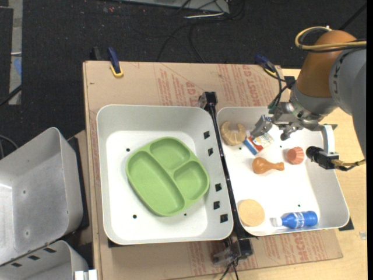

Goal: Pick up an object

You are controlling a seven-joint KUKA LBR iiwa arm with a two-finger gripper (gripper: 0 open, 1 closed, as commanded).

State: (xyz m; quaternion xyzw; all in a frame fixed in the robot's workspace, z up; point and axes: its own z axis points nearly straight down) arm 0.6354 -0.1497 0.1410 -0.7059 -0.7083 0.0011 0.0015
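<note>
Overhead slanted view of the bench (pixel 145 74) with two white bins. The left bin (pixel 111 156) carries a green divided tray (pixel 168 175). The right bin (pixel 315 197) carries the loose objects: a tan lump (pixel 234 134) at its upper left corner, a small red, white and blue packet (pixel 255 144) just beside it, an orange drumstick-shaped toy (pixel 267 166) near the middle, a small pink cup (pixel 295 155) to its right, a tan disc (pixel 252 212) at the lower left, and a blue bottle (pixel 296 219) along the lower wall.

The arm enters from the right of the frame, and its end effector (pixel 269 123) sits low over the upper part of the right bin, directly above the packet. Whether the end effector is spread or closed cannot be told from this angle, and no object is visibly held.

Progress: the approach appears made, probably toward the packet; grasp and lift remain to be done. The packet lies flat, its long axis running diagonally from upper left to lower right, blue end toward the lower right.
</note>
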